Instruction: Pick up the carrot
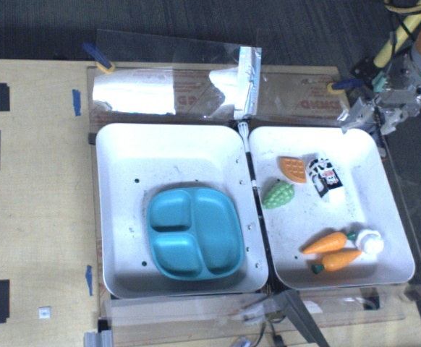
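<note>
Two orange carrot-like pieces lie side by side at the front of the right bin. The upper carrot points left. The lower carrot has a dark green tip at its left end. My gripper hangs above the right bin's far right corner, well away from both carrots, with nothing seen in it.
A white round item touches the carrots' right ends. An orange ridged piece, a green bumpy item and a black-and-white packet lie farther back. The left bin holds a blue divided plate.
</note>
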`<control>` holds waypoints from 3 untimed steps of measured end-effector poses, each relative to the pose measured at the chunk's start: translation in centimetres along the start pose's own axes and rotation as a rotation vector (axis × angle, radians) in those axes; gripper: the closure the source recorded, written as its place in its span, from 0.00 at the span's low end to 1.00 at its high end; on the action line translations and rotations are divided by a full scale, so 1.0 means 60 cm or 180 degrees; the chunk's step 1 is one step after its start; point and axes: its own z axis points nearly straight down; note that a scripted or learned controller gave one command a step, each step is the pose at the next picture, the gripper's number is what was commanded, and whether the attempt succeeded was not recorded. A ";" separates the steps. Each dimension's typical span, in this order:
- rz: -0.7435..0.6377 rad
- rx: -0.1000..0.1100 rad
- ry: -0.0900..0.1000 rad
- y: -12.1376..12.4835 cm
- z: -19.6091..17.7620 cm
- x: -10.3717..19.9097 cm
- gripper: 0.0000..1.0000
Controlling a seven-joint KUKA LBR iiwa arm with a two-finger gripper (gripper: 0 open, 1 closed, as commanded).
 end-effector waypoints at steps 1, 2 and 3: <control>-0.0551 0.0017 0.0006 -0.016 0.177 0.078 0.00; -0.0557 0.0011 0.0001 -0.154 0.256 0.047 0.00; -0.0270 -0.0028 -0.0004 -0.261 0.308 0.082 0.00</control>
